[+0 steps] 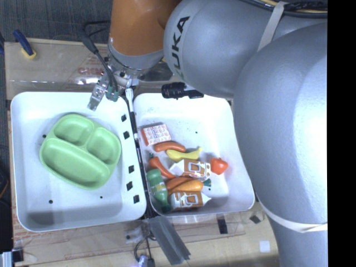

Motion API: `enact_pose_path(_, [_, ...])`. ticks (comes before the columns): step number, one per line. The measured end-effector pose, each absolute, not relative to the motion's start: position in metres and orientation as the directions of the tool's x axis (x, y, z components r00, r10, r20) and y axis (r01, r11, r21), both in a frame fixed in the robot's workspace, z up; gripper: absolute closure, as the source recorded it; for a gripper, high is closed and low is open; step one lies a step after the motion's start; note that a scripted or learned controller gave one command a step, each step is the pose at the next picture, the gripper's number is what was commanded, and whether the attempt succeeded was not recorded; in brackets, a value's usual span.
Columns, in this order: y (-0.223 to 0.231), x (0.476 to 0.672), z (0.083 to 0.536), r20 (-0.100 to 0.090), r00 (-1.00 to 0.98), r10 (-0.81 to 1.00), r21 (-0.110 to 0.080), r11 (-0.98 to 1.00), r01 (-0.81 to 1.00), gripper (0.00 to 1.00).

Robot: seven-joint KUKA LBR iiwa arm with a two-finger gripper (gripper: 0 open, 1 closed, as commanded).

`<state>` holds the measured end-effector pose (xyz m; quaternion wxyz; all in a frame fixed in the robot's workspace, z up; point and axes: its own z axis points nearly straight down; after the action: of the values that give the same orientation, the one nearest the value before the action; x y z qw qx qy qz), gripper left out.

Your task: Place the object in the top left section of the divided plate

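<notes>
A grey robot arm (261, 93) with an orange band (136, 18) reaches in from the right over two shallow white bins on a bench (50, 60). Its hand (105, 93) hangs above the top edge of the left bin (28, 204). A green divided plate (80, 149) lies tilted in that bin. The right bin (222, 121) holds a heap of toy food: a small red-and-white box (156, 133), a banana (185, 154), carrots (169, 147), a tomato (219, 165) and juice cartons (186, 200).
</notes>
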<state>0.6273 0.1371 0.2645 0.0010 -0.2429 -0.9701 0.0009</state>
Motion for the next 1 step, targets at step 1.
enact_pose_path(1, [0.1369,0.6273,0.2646,0.001,-0.882,0.471,-0.002,0.882,0.471,0.0])
